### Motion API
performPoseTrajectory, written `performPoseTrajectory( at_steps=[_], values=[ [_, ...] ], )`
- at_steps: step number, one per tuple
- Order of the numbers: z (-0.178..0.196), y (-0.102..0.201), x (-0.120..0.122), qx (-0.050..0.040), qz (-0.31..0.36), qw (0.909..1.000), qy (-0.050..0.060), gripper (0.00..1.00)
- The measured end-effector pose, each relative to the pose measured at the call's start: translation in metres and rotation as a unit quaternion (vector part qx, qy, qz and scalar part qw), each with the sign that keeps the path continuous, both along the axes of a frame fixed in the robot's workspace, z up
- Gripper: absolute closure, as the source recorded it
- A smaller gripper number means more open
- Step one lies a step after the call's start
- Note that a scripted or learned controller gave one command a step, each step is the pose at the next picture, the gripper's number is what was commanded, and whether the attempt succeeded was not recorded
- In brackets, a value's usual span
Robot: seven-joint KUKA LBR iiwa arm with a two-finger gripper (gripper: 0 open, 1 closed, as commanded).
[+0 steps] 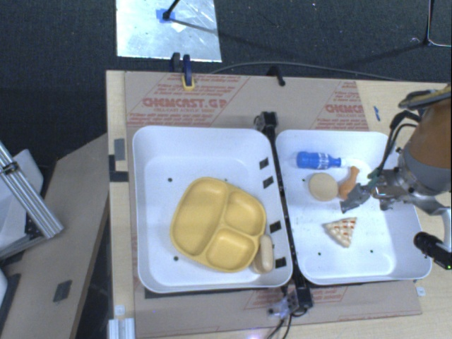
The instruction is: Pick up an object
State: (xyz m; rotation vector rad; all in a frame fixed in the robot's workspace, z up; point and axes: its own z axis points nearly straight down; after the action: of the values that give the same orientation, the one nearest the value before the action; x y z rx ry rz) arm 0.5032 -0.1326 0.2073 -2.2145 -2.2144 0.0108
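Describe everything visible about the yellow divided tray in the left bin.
The yellow divided tray looks like moulded plastic, squarish with rounded corners, split by raised ridges into one large compartment and two smaller ones. No food shows in the compartments. It lies flat, turned at an angle, on the floor of the left white bin, toward the near right corner. A small beige bread-like piece rests against its near right edge.

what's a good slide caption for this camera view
KUKA arm's gripper hovers in the right bin among blue bottle, pizza slice and round bun; yellow tray sits left.
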Motion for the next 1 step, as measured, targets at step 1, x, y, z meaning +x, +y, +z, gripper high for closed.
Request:
performPoseTrajectory(
  at_steps=[1],
  values=[
    [0.0063,0.0004,0.0029,-0.0012,0.002,1.0,-0.007,0.0]
  ],
)
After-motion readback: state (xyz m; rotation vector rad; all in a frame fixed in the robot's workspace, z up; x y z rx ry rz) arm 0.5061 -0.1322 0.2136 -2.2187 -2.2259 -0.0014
